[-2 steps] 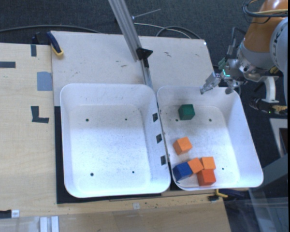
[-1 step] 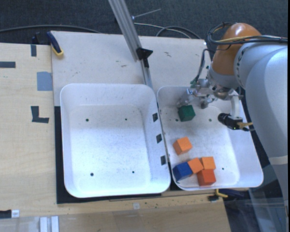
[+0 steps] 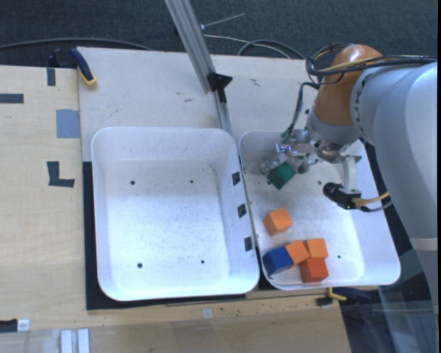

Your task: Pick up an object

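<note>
Nearest, a blue cube (image 3: 277, 259) and three orange blocks (image 3: 306, 257) cluster by the right white bin's (image 3: 367, 271) front rim. Farther back, the gripper (image 3: 285, 166) pinches a small green block (image 3: 282, 174), apparently just above the floor. The shallow hold could slip in lifting. The left wall stands close; open room lies rightward.

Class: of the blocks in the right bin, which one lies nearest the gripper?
The green block, right at the gripper; the orange and blue blocks lie farther down the bin.
</note>
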`<state>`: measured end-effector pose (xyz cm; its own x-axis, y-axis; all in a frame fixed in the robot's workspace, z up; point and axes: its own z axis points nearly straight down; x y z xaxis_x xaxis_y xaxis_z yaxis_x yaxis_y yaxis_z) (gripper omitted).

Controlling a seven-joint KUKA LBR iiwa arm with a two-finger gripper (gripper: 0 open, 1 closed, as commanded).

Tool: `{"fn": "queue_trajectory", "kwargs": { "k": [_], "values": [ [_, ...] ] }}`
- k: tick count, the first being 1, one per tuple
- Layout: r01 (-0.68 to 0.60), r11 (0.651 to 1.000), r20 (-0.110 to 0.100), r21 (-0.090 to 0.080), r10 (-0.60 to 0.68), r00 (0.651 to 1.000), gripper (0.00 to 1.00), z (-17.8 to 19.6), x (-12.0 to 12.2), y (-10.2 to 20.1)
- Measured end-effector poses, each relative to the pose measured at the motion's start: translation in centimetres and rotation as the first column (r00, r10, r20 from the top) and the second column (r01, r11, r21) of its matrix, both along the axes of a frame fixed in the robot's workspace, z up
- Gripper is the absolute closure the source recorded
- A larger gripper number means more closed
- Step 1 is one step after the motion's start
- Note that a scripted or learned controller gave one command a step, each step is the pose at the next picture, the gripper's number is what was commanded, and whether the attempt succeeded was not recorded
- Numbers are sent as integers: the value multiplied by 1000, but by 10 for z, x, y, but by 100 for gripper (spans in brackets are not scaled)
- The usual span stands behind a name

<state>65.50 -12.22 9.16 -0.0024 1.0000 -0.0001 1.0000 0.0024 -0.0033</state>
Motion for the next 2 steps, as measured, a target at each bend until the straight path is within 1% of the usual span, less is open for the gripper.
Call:
{"fn": "queue_trajectory", "kwargs": {
  "k": [1,2],
  "values": [
    [1,1000,0,0,-1,1000,0,0,-13,13],
    [1,1000,0,1,-1,1000,100,9,-13,13]
  ]
}}
